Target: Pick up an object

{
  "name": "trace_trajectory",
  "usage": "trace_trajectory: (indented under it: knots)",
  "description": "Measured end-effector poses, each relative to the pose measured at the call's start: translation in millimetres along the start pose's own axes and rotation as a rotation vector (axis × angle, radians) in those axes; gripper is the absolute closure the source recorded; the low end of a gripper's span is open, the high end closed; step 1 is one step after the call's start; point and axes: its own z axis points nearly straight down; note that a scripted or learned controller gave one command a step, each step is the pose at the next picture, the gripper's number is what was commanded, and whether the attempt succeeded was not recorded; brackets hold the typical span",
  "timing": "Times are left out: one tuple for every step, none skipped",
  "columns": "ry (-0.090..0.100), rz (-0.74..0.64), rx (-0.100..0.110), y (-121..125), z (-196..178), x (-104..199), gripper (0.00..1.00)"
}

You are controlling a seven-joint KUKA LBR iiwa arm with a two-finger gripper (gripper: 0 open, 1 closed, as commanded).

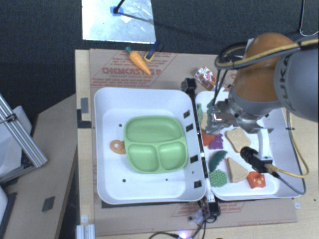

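Even overhead light, soft shadows, slightly grainy focus.

Purple toy piece (216, 142) lies flat in the right bin (284, 190), beside a bread slice (237, 139).

My cardboard-topped bench (164, 66), bearing two shallow white plastic bins (107, 133) (284, 183), an orange toy carrot (138, 61).

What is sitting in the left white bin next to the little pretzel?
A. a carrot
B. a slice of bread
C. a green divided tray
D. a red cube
C: the green divided tray lies in the left bin beside the pretzel.
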Motion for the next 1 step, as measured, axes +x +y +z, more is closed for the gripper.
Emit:
trace_trajectory:
  knots:
    - [0.000, 0.005, 0.001, -2.8, 9.4, 0.2, 1.00]
